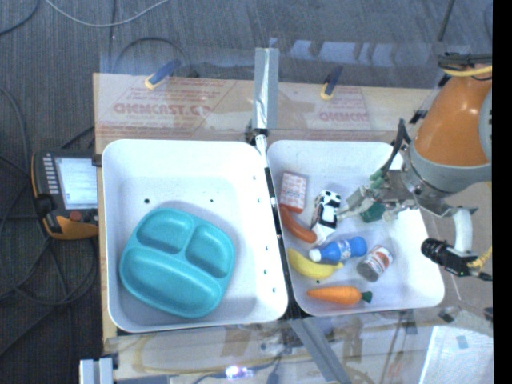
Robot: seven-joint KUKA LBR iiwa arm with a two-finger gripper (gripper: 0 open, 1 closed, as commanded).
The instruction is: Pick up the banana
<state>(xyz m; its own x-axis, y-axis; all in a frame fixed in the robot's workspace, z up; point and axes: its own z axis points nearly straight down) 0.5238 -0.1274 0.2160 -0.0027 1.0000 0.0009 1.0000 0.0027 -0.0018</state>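
I am holding my tool [358,206] over the right bin [416,294], just right of the black-and-white toy [327,207]; I cannot tell its state. The banana [310,266] is lying below that toy, touching the blue bottle [340,250].

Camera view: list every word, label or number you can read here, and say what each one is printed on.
"CHEMCAST": faint red print on the board behind the bins, upside down, remaining print unreadable.
Small carton: label too small to read.
Can: label blurred.
Handheld screen: washed out, unreadable.
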